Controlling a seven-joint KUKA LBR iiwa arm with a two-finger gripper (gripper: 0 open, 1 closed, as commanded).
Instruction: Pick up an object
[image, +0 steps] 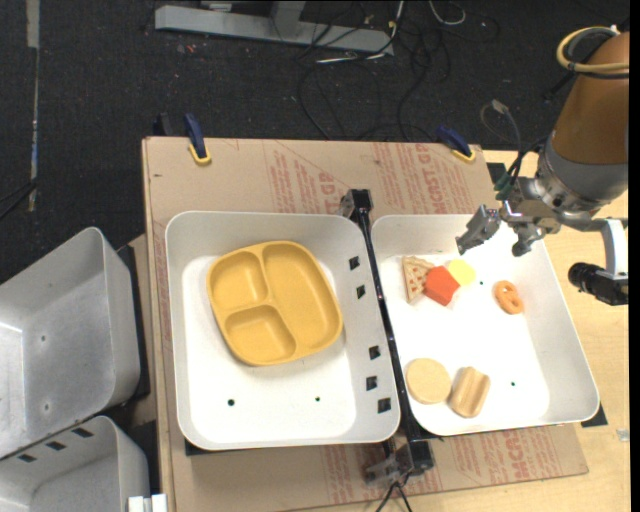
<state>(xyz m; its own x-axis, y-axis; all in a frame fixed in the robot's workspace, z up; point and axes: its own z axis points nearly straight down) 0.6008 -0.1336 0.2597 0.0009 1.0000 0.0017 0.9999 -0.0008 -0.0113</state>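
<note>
While the gripper (500, 233) hovers with fingers spread and holding nothing at the upper right of the frame, the approach step applies: descend onto the red block (441, 287) just below-left.

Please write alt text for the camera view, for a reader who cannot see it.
The gripper, fingers open and holding nothing, hangs over the far edge of the right bin, which holds a pizza slice, red block, yellow block, orange ring, round cookie and bread roll. The left bin holds a yellow divided plate.
</note>
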